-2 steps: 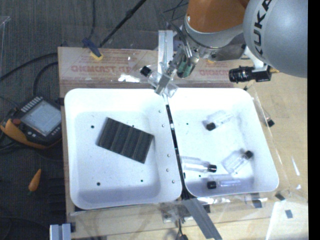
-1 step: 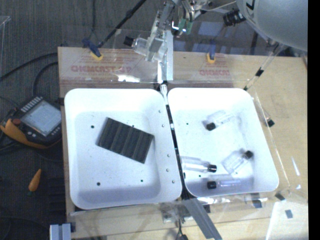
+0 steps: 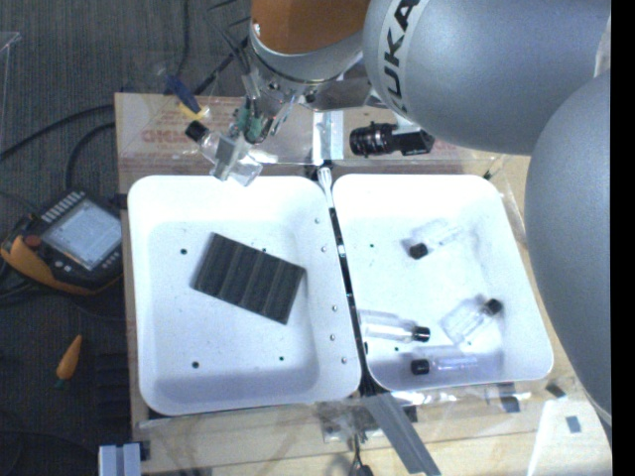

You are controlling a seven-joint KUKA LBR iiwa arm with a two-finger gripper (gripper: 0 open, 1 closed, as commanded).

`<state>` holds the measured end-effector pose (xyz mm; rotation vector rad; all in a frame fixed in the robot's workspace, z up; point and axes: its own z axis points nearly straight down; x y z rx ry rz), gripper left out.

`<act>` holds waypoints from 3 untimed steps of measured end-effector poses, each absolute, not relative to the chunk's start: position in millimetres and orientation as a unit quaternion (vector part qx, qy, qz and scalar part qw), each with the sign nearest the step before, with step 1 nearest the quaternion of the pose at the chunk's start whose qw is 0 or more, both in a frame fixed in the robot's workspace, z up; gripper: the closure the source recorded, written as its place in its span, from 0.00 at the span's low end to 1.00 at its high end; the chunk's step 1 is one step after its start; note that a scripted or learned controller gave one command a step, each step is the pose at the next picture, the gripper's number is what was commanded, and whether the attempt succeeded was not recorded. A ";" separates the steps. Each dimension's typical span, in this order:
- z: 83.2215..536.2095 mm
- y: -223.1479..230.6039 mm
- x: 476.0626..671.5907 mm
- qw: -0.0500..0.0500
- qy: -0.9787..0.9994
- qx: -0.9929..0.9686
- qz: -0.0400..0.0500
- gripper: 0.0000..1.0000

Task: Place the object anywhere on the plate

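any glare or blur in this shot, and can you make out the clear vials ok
Camera view: the white bins are bright, near washed out, so the clear vials show mainly by their black caps; the dark ridged plate stands out sharply; the arm looms large and soft; the gripper looks slightly blurred.

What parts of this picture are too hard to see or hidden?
- Claw, camera view: blurred and see-through looking at the left bin's back rim; open or shut is unclear, and so is whether it holds anything.
- Clear vials in the right bin: transparent on white, outlines faint.
- Arm: covers the bench behind the right bin.
- Dark ridged plate: material unclear.
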<state>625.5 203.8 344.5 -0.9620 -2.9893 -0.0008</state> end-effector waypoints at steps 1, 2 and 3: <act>390.9 234.2 553.7 0.000 -0.991 -0.130 -0.001 1.00; 400.7 232.5 617.7 -0.001 -1.000 0.005 0.000 1.00; 293.9 233.8 491.5 0.001 -0.996 0.087 0.000 1.00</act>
